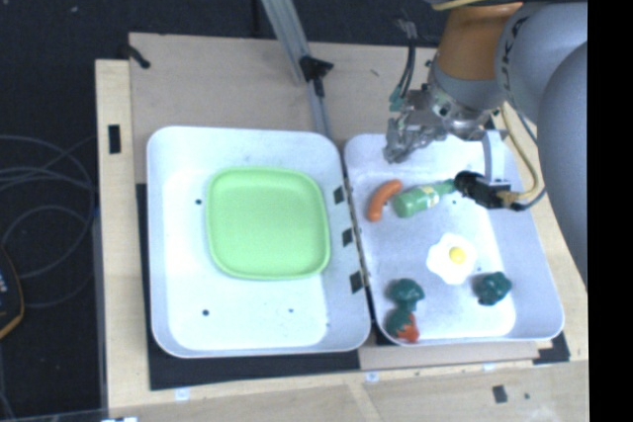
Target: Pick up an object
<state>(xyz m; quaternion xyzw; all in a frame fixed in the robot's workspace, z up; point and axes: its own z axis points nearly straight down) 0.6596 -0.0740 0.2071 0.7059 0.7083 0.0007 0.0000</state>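
both white bins (178, 212) looked like smooth, slightly glossy plastic, as did the green plate (267, 222). the bench (198, 79) seemed matt, pale wood. the arm's orange band (490, 10) shone glossy.

Two white bins – left bin (178, 311) w/ one green plate (267, 222), well left of the gripper (399, 149); right bin (529, 311) w/ six items below the gripper: one orange sausage (384, 199); one green bottle (417, 201); one fried egg (453, 258); two dark green pcs (404, 292) (492, 287); one small red-and-green pc (403, 325) – nearest the front rim.
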